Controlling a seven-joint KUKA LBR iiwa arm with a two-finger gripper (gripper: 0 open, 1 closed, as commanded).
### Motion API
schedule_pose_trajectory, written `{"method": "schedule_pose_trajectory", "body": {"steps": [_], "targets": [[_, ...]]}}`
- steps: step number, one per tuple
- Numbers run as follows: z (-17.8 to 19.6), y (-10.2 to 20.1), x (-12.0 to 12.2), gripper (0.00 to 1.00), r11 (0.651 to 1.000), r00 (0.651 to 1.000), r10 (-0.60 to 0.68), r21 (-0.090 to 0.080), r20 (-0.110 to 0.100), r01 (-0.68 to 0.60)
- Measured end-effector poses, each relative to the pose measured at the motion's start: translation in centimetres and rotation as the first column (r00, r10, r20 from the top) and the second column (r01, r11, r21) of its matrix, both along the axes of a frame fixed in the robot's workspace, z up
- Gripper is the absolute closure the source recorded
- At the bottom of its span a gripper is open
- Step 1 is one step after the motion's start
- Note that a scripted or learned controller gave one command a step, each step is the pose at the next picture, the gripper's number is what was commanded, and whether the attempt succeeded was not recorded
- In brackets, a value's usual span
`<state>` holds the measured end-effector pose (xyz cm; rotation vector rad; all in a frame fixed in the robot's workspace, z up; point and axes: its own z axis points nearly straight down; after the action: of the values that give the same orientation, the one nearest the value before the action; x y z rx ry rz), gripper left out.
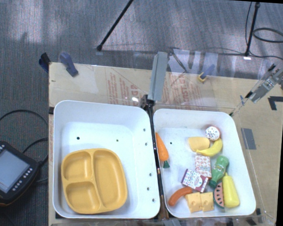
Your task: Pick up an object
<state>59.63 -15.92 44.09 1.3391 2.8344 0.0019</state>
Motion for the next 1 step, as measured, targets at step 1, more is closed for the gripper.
{"method": "schedule_pose_trajectory", "body": {"steps": [1], "targets": [[-0.44, -4.32, -1.60, 1.00, 0.885, 0.885, 0.465, 0.002, -0.005, -0.465]]}}
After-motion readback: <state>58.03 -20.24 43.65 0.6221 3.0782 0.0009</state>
